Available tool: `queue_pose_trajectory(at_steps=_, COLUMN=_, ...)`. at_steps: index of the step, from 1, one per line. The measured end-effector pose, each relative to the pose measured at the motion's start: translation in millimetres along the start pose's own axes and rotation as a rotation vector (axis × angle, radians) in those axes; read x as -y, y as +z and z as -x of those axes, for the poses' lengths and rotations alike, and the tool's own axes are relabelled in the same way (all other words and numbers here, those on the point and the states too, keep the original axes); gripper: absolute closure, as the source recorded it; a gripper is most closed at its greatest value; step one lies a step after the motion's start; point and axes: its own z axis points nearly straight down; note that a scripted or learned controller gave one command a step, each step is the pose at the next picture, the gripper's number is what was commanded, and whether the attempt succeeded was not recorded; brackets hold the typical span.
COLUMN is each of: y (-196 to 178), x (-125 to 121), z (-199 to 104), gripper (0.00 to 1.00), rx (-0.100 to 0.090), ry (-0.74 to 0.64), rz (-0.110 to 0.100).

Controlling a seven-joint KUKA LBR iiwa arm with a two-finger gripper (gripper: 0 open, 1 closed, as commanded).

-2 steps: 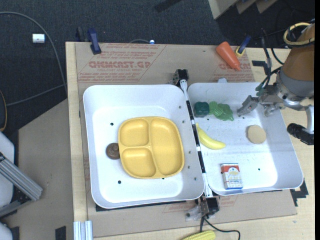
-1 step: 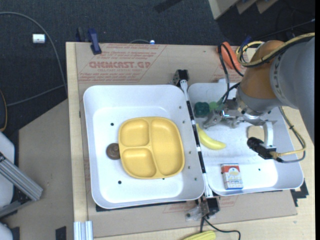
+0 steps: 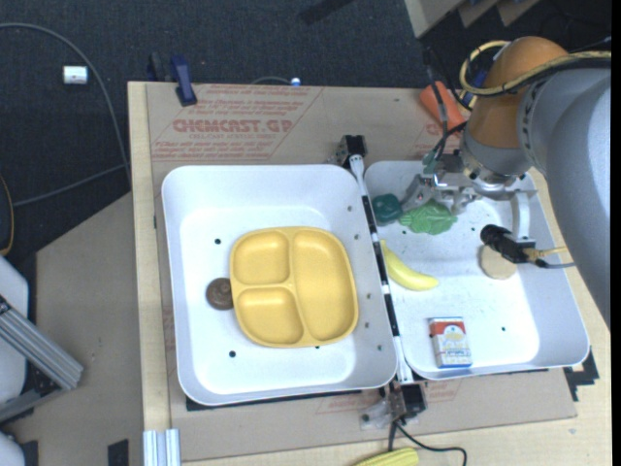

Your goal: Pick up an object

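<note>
The pincer (image 3: 434, 194) is low over the green object (image 3: 428, 220) in the right bin (image 3: 514, 343). I cannot tell if it grips it. The banana (image 3: 408, 272) lies just below the green object.

Bright even overhead light, soft shadows, mild glare on white bins (image 3: 194, 260), slight blur.
</note>
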Motion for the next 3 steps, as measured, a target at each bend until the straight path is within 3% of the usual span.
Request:
queue_pose_trajectory(at_steps=1, y=-0.4, x=78.7, z=-8.7, gripper=0.0, rx=-0.001, ry=-0.001, rz=0.007)
queue_pose_trajectory(at_steps=2, y=-11.6, x=77.3, z=-8.6, gripper=1.0, rx=0.0, ry=0.0, rz=0.011)
queue_pose_trajectory(at_steps=3, y=-11.4, x=77.5, z=-8.6, gripper=0.0, rx=0.0, ry=0.0, rz=0.01)
